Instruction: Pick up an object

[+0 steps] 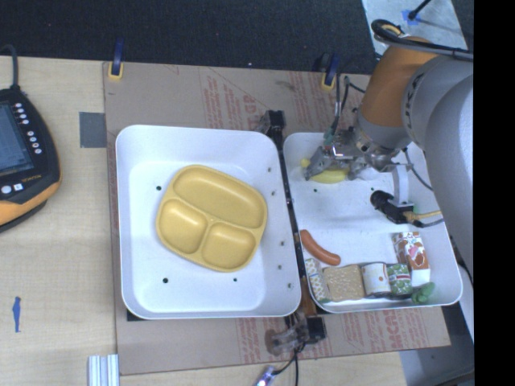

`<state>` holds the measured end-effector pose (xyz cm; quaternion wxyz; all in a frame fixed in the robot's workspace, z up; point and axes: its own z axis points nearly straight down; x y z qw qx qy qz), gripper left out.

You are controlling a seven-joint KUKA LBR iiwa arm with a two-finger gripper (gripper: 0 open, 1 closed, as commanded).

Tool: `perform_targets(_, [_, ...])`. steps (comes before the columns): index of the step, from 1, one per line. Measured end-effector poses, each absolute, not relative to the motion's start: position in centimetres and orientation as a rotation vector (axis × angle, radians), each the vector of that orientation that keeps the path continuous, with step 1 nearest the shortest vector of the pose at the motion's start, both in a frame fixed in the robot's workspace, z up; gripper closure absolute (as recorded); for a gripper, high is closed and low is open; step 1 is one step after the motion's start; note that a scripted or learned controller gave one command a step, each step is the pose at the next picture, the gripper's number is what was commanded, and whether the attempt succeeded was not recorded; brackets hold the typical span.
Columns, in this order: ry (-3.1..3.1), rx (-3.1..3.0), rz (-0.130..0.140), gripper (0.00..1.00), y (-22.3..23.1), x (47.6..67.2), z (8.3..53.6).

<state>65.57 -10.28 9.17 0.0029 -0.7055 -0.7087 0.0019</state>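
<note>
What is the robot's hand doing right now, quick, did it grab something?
Gripper: down in the right bin, right at the yellow object; open or closed, and whether it holds it, cannot be told.

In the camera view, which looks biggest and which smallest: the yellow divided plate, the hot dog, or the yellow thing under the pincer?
1. Yellow divided plate, by far the largest, in the left bin.
2. Hot dog in the right bin.
3. Yellow thing at the pincer; it looks smallest, but the pincer partly covers it, so that is unsure.
</note>
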Motion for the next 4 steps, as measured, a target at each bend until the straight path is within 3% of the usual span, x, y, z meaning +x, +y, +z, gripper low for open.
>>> perform_targets(4, [-2.222,-2.216,0.004,0.00,-10.10,65.60,9.18])
